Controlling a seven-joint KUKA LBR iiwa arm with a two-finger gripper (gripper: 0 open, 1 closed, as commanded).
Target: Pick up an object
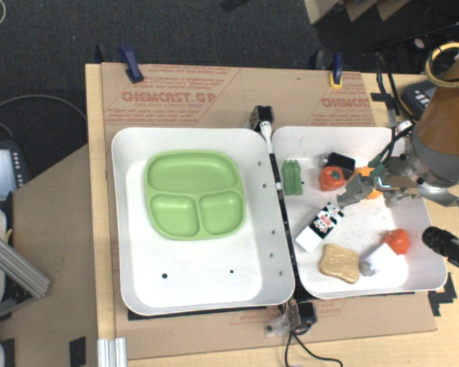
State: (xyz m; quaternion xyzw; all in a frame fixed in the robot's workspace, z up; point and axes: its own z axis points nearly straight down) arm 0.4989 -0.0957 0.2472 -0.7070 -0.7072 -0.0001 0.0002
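Camera view, task status: not yet done by the look of it. Gripper (359,190) low in the right bin (302,228), jaws spread, nothing between them; every candidate object lies loose there: orange toy (331,178), green block (291,177), black-and-white piece (327,220), tan toast-shaped item (339,262), red piece (398,241). Left bin (130,228): one green divided tray (194,194). Tabletop (99,128): brown board, clamped at the far edge (blue clamps), over dark carpet.

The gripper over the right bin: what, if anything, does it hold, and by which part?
It cannot be told: the gripper hangs over the right bin, between the tomato and an orange piece, nothing visibly between its fingers.
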